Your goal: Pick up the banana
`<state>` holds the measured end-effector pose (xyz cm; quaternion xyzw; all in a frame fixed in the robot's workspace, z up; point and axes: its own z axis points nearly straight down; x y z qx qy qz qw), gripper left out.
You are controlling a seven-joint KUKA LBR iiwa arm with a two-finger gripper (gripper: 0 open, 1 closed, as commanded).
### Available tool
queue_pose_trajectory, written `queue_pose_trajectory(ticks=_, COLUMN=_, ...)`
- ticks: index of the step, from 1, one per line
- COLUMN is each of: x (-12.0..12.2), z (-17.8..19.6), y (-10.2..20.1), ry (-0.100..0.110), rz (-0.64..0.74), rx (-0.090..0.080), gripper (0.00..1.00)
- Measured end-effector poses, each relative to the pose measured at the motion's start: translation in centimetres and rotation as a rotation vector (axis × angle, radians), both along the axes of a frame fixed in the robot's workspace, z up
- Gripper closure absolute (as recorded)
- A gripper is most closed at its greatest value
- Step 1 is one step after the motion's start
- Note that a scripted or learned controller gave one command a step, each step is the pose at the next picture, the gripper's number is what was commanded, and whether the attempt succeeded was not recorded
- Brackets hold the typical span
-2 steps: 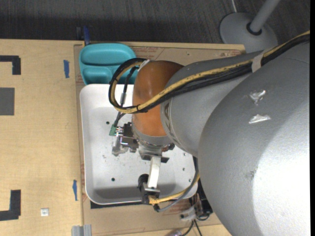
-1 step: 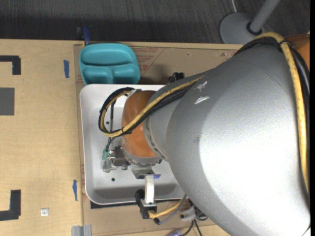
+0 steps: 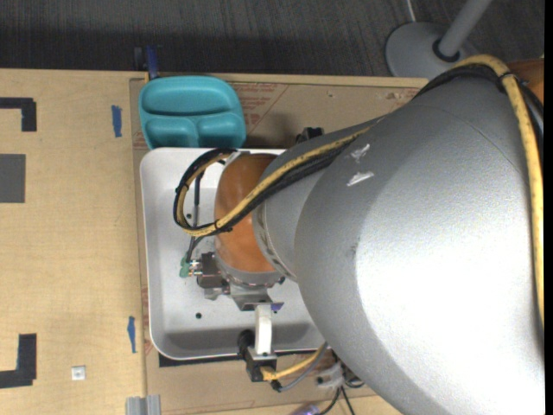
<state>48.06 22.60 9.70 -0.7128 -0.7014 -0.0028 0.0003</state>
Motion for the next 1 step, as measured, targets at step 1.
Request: queue_pose_trajectory(ticks=1, x=0.00, z=0.96, y=0.03, ry=0.000, rz=-0.001, rx=0.000, gripper=1.00)
